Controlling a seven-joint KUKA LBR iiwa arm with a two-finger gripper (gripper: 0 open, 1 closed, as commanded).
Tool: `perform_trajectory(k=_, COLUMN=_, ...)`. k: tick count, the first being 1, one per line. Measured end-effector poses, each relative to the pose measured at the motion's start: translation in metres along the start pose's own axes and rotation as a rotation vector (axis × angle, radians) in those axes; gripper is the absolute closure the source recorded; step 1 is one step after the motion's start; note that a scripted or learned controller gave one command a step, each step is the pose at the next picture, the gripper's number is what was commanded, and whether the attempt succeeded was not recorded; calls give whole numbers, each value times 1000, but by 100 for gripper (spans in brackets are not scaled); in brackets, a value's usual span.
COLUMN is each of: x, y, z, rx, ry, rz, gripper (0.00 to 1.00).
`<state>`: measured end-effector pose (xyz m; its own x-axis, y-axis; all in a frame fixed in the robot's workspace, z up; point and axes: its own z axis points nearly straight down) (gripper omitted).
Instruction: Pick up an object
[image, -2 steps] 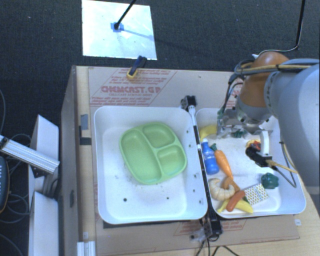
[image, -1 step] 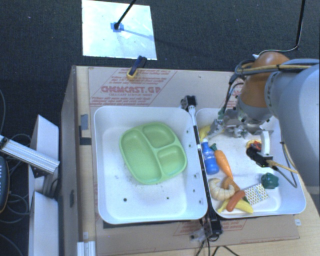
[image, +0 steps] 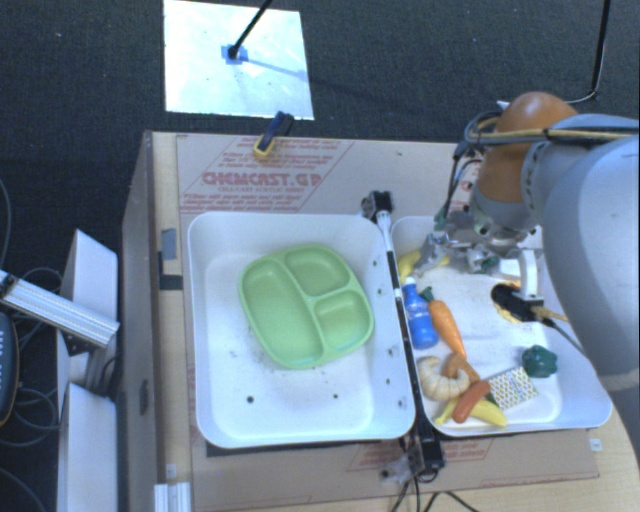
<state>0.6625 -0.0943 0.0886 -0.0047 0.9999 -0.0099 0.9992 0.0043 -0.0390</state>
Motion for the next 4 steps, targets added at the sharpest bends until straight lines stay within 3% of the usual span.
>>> perform_trajectory(k=3, x=0, y=-3, z=1, rx=-11, ry=-3, rz=4, gripper=0)
perform_trajectory(k=4, x=-1, y=0, z=1, rx=-2, ry=0, rz=-1, gripper=0)
